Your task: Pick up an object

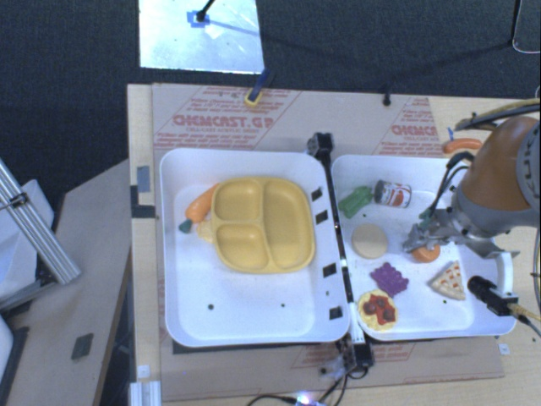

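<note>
From my remote station, I see the end effector (423, 242) down in the right bin (406, 328), its tip directly over a small orange piece (425, 252) at the bin's mid-right. I cannot tell how it is set, nor whether it has the piece; the wrist hides the contact. The orange piece lies just under and slightly toward the near rim from the tip, so I judge the coming move turns on a straight vertical lift, not a sideways reach. The piece looks rounded, with no clear long axis. Just beside it, toward the near right, lies a pizza slice (448, 281), point toward the arm. A purple cluster (389, 277) sits near on the left, a tan disc (369, 241) beyond it, and a red-topped round (378, 309) by the near rim. A red-labelled bottle (391, 194) and a green piece (355, 200) lie toward the far rim. In the left bin (182, 303), well apart, a yellow tray (258, 224) touches a carrot (199, 205). Both bins rest on the counter (220, 117).
</note>
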### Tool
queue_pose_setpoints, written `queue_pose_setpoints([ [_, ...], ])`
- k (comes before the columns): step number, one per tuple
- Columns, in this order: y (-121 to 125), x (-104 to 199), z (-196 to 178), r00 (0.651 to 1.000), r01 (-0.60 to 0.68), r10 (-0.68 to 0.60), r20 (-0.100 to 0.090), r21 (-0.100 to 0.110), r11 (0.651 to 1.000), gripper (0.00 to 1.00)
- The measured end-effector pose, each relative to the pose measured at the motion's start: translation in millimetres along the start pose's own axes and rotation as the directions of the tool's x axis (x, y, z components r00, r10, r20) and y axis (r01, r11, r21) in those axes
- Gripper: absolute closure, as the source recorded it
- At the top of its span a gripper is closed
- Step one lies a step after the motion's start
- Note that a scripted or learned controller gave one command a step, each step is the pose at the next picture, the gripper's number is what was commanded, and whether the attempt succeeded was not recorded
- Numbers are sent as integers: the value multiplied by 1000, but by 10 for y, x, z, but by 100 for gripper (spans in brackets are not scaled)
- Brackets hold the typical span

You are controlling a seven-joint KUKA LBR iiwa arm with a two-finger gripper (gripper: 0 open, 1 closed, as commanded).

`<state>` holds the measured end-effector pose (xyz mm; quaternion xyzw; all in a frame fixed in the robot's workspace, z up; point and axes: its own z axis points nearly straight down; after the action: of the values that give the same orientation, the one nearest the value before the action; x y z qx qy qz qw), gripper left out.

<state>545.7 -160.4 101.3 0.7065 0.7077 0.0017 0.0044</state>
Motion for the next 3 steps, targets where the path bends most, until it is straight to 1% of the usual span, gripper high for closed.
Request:
queue_pose_setpoints([
  [1, -20, -96, -580, 1000, -2, 2, -1, 2, 1000, 100],
  [2, -4, -51, -1215, 1000, 3, -3, -2, 0, 1000, 100],
  [3, 5, -51, -1233, 1000, 2, -2, -3, 6, 1000, 100],
])
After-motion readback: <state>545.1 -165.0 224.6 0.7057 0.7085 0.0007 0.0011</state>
